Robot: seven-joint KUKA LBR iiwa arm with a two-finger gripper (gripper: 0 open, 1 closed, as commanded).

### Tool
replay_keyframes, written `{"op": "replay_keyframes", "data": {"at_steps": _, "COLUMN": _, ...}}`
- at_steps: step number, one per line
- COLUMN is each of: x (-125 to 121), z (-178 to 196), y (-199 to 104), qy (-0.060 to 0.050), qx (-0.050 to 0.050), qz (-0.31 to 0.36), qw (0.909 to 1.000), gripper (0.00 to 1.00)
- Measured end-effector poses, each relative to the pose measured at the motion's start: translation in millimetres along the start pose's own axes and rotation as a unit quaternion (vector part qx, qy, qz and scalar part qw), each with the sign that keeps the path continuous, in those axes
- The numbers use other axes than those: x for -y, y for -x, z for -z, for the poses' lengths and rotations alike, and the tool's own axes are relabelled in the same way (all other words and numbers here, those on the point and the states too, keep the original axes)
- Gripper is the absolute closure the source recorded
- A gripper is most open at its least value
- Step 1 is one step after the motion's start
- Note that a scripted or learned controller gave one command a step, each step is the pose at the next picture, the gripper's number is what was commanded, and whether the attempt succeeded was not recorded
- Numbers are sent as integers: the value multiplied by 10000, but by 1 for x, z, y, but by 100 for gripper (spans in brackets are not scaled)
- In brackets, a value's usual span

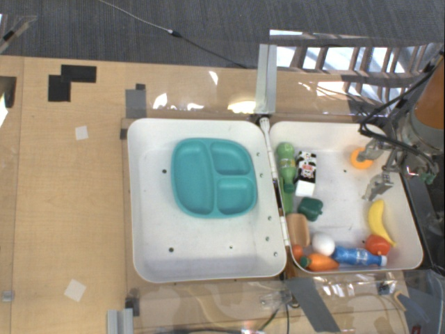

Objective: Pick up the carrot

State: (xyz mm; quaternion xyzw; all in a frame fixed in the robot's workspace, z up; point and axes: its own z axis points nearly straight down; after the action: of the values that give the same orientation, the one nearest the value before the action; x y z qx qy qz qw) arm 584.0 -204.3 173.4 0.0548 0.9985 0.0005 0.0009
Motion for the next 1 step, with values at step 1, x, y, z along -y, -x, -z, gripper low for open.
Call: {"op": "replay_keyframes", "data": {"at_steps": 1, "x": -5, "z": -83, "y": 53, "qy": -18, "qx": 77, "qz": 404, "qw": 9992, "gripper": 0}}
